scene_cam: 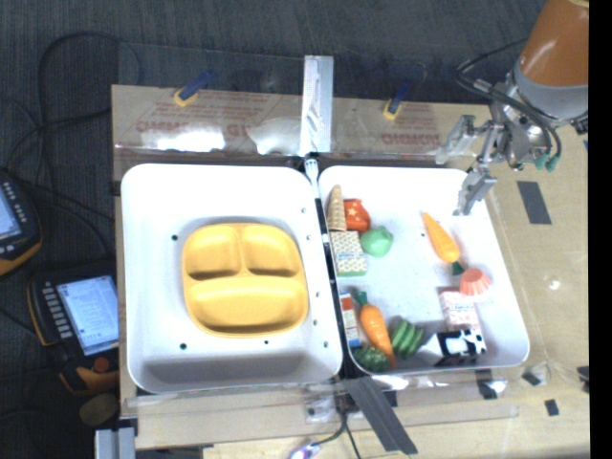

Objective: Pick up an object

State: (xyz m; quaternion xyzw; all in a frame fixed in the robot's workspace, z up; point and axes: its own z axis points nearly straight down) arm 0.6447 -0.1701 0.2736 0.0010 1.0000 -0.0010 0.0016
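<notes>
Above the right bin [507,285], the gripper [473,191] hangs empty, pointing down.

The pale wooden worktop [559,285] carries two shallow white bins touching side by side, the left bin [153,256] and the right bin [502,285]. Behind them lie a clear plastic sheet [220,122] held by two blue-and-yellow clamps [194,88], and dark tape strips [534,202] at the right.
</notes>
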